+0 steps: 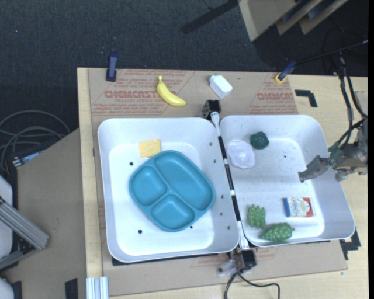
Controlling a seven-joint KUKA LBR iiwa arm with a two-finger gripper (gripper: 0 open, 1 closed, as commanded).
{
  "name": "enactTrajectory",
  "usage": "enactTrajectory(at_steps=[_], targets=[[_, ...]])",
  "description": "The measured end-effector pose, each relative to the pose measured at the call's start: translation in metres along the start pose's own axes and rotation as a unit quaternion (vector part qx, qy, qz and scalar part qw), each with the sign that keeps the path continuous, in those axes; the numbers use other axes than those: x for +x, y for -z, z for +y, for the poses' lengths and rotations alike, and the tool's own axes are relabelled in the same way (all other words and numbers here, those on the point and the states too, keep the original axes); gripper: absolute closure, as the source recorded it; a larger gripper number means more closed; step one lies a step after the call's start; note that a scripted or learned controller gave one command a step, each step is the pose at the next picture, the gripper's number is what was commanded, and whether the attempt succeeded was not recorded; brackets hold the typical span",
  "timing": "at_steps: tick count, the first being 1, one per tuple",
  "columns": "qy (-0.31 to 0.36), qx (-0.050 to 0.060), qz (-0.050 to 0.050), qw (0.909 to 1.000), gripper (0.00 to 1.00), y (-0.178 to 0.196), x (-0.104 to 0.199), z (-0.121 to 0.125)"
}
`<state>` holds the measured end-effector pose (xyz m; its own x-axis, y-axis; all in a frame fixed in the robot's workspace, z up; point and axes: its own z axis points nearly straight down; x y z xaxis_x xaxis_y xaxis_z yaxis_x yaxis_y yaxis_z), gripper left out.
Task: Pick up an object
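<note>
Small card packet (298, 207) — red, white and blue, lying flat on the right bin (304, 125) floor, near its right wall. Likely light, stiff, thin; best pinched across its short edges. Gripper (318, 168) at the bin's right side, above the packet — jaw state: cannot tell.

Even bright light; slightly soft focus

Dark blue-grey carpet (47, 41) covered the floor around the desk (93, 193), which was topped with printed brown cardboard (134, 93). Grey cables (29, 137) coiled at left; pale furniture (280, 14) stood beyond it.
</note>
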<state>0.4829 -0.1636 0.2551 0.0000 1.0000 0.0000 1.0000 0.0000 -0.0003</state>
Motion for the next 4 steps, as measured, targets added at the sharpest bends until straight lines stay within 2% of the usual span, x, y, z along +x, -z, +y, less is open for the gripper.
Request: enactTrajectory(at_steps=[1, 2, 3, 4], targets=[[0.000, 0.001, 0.000, 1.0000, 0.00, -0.127, -0.049, 0.043], [0.001, -0.001, 0.000, 1.0000, 0.00, -0.143, -0.046, 0.112], [0.001, -0.001, 0.001, 1.0000, 0.00, -0.170, 0.042, 0.184], [0.001, -0.003, -0.001, 1.0000, 1.00, -0.159, 0.040, 0.185]])
